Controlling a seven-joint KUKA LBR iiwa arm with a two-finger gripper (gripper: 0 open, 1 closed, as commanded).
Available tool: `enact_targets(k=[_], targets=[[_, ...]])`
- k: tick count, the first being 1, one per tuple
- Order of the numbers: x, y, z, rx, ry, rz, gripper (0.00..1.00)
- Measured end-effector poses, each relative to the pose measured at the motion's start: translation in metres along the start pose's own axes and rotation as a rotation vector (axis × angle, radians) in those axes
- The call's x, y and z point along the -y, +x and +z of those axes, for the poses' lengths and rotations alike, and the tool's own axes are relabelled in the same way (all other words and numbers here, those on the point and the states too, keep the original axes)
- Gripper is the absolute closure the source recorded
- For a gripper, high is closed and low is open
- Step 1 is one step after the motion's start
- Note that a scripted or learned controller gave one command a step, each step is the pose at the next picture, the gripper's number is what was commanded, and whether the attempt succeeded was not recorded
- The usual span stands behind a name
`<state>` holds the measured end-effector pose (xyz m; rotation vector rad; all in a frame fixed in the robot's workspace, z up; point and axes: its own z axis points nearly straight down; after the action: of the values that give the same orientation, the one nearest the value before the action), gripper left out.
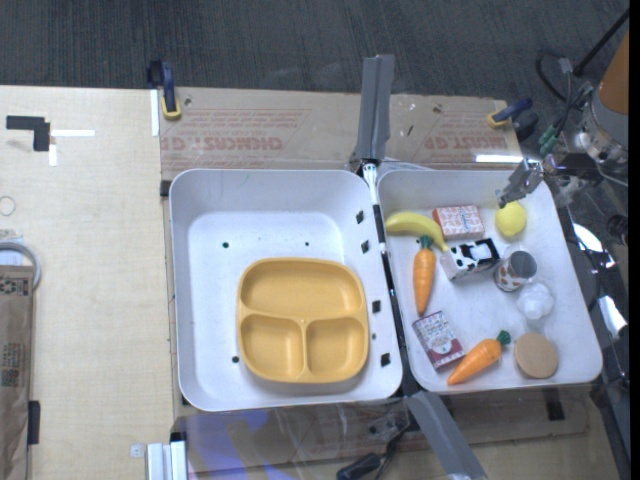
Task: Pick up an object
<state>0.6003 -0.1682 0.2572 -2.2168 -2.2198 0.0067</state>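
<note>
Gripper (pixel 521 180) just above-right of lemon (pixel 511 219) in right bin (pixel 585 298), apart; grip state unclear.

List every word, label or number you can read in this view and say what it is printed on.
Red lettering on the cardboard sheet behind the bins: it appears upside down and blurred, not readable.
Red-and-white box in the right bin: print too small to read.
Small red packet: print too small to read.
Brown paper bag at the left edge: marks too blurred to read.
</note>
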Motion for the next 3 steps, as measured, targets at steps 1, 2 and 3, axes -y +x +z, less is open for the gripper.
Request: enact_targets(k=[1,2,3], targets=[[-0.059,0.012,0.100,0.000,-0.002,-0.143,0.00],[-0.060,0.071,0.030,0.002,-0.005,-0.474,0.00],[-0.029,0.054,0.121,0.001,-0.003,-0.833,0.00]])
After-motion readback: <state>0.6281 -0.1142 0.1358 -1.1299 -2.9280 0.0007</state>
